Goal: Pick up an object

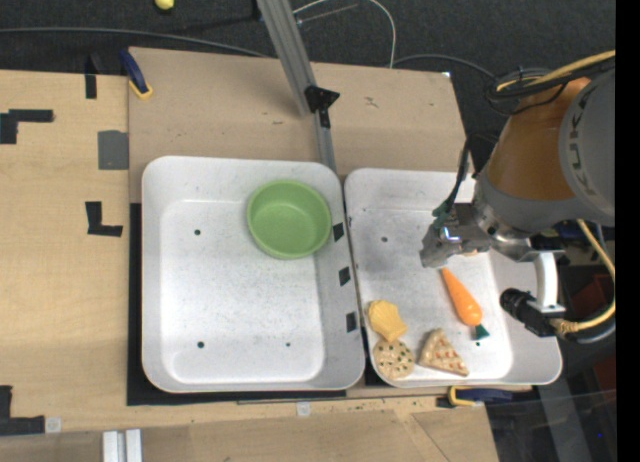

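- The left bin (170, 280) held a green bowl (289, 218), upright near the bin's far right corner and close to the divider between the two bins; the rest of that bin's floor showed no other object.
- The right bin (400, 210) held four things, all gathered toward its near end: a yellow piece (387, 319) just right of the divider, a round cookie (393, 357) below it and touching or nearly touching it, a pizza slice (441, 353) beside the cookie, and a carrot (463, 297) further right.
- The carrot was the likeliest target, lying flat on the bin floor just below the gripper (441, 247). Its long axis ran diagonally, from upper left to lower right in the camera view, with the orange body at the upper left and the green stem end pointing down-right toward the bin's near right corner.
- The gripper hung over the right bin's middle, just above the carrot's upper end; whether it touched the carrot could not be told.
- The fingers were hidden under the wrist, so their state could not be told from this angle.
- As a judgement, the pick was not yet done: every object lay on a bin floor, nothing was lifted, and closing on the carrot and raising it remained.
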Robot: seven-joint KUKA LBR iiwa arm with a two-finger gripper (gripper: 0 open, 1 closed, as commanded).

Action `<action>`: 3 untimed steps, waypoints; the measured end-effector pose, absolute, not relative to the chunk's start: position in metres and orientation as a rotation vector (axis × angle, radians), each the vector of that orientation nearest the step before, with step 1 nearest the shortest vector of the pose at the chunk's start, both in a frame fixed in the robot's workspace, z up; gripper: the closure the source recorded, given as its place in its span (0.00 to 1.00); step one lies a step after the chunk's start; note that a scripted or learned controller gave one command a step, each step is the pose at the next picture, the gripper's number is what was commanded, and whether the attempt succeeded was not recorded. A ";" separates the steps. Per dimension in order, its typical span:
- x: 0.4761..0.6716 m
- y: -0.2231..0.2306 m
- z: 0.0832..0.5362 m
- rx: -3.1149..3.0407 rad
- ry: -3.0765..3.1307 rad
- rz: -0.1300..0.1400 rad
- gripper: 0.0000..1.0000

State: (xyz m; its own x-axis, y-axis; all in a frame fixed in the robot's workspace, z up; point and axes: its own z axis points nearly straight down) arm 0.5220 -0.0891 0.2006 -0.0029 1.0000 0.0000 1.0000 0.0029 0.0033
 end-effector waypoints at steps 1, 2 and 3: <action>0.518 -0.095 0.260 2.217 2.219 0.004 1.00; 0.550 -0.053 0.250 2.216 2.229 -0.001 1.00; 0.569 -0.009 0.253 2.215 2.230 0.001 1.00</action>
